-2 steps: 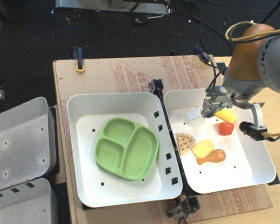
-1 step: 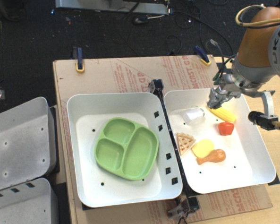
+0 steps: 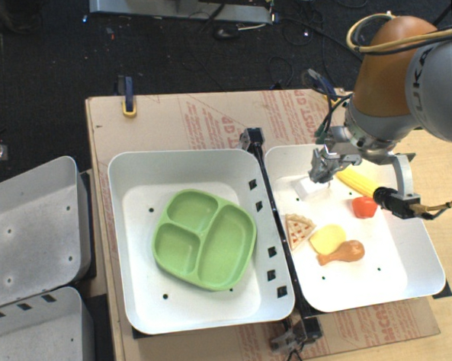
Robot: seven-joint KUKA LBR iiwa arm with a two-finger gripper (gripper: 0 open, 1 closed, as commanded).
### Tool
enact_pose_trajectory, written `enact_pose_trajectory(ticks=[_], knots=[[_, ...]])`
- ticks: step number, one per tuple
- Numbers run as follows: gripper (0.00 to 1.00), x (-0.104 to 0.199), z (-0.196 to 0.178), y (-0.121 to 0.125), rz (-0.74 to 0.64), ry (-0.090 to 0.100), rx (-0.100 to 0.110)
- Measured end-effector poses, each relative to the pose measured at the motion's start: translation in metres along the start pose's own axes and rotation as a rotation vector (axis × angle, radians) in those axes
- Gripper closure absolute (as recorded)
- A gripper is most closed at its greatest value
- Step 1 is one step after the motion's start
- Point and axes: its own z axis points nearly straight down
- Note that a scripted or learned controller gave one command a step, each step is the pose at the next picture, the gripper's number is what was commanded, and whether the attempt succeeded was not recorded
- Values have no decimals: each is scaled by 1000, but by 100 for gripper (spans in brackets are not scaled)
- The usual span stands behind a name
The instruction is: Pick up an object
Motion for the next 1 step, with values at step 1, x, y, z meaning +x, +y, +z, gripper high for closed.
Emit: enact_pose_trajectory(ticks=[1], knots=[[100,50,-2,-7,1,-1,0]])
